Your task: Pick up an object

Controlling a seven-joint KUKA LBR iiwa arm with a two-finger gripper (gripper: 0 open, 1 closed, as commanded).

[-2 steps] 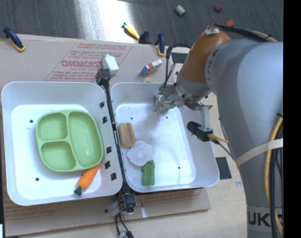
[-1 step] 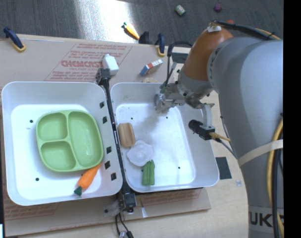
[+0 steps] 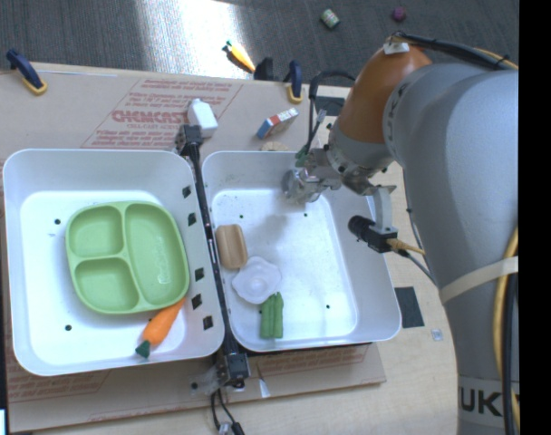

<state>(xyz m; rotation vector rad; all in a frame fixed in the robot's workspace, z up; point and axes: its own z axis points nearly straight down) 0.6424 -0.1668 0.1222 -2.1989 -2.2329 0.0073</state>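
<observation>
Green pickle-like toy (image 3: 272, 315), right bin (image 3: 371, 320), well below gripper (image 3: 303, 187): probably light, stiff, ridged; best pinched across its narrow middle. Touching above: clear lid (image 3: 256, 281), likely slippery. Tan bread piece (image 3: 231, 246) nearer gripper. Finger spread impossible to tell.

Right bin (image 3: 371, 311) floor open right of bread (image 3: 231, 246), clear cup (image 3: 256, 282), green piece (image 3: 272, 315)

Bright light is glaring off the white bins (image 3: 40, 175) and streaking the dark floor (image 3: 167, 12) above; soft shadows are falling under the arm (image 3: 439, 152). Focus is holding slightly soft throughout.
</observation>
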